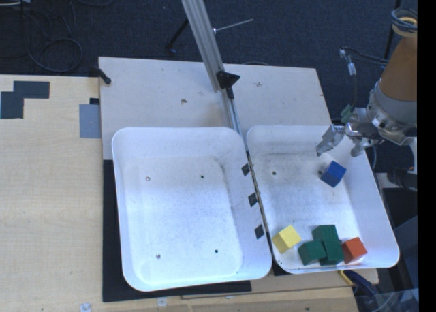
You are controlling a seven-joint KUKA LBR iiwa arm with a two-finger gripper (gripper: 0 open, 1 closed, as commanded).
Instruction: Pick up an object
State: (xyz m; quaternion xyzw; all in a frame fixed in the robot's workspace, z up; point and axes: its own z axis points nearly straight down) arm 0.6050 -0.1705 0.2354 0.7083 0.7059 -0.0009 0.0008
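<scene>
The blue block (333,174) is the thing nearest to me, so I take it as my target. It sits in the right bin (300,188), in the far right part of the floor, tilted so that one corner points down toward the camera, and it stands apart from everything else, which is why it looks like the easy pick: nothing crowds it on any side.

My gripper (345,139) hangs just above and beyond it, near the bin's far right rim. I see one pale finger (327,142) splayed out to the left and another part toward the right, so I read my claw as spread open, with nothing between the fingers. The block lies just below the fingertips and I judge it is not touched yet.

I am placed here because a descent from this spot should bring the fingers down on either side of the block; the tilt of the block may let it slip or turn as I close, so the approach wants care.

Farther out, along the near edge of the same bin, a yellow block (287,238), two green blocks (322,244) pressed together and an orange block (353,249) lie in a cluster, harder to separate. The left bin (184,201) lies beside, with the slanted metal rail (204,35) rising behind the two
</scene>
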